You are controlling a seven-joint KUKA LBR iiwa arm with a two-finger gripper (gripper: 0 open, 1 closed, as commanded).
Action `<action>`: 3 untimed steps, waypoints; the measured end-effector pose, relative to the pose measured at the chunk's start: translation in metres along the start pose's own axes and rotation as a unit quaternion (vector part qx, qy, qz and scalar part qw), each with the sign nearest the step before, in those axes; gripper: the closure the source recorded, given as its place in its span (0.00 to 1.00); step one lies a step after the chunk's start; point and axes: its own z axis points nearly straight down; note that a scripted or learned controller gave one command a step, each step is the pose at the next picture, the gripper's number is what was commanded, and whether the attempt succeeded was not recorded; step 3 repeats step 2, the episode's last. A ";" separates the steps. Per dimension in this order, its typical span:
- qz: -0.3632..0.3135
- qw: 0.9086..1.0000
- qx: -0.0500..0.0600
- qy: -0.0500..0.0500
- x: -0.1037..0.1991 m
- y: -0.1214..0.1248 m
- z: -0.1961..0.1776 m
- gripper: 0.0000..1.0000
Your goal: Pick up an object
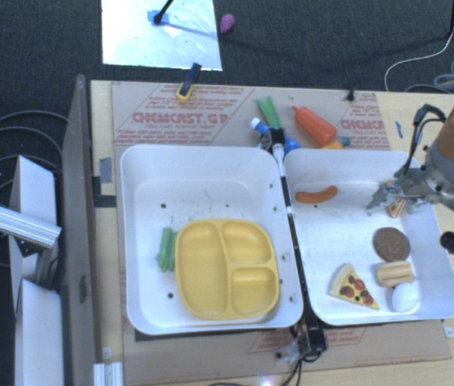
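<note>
Gripper (394, 202) hovers over the right bin (323, 296), finger state indeterminate. Nearest candidate is the brown patty (391, 244), just below; the sausage (316, 193) lies leftward. Centre above one item, descend vertically, avoid neighbouring bread roll (394, 273).

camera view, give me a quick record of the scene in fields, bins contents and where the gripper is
left bin: yellow tray, green pod beside its left edge
right bin: sausage, cookie, bread roll, egg, pizza slice
behind bins: carrot, green item
gripper: over right bin's upper right, above the cookie
held: nothing seen between fingers
</note>
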 end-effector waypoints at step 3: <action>0.000 1.000 -0.002 -0.001 -0.010 -0.027 0.042 1.00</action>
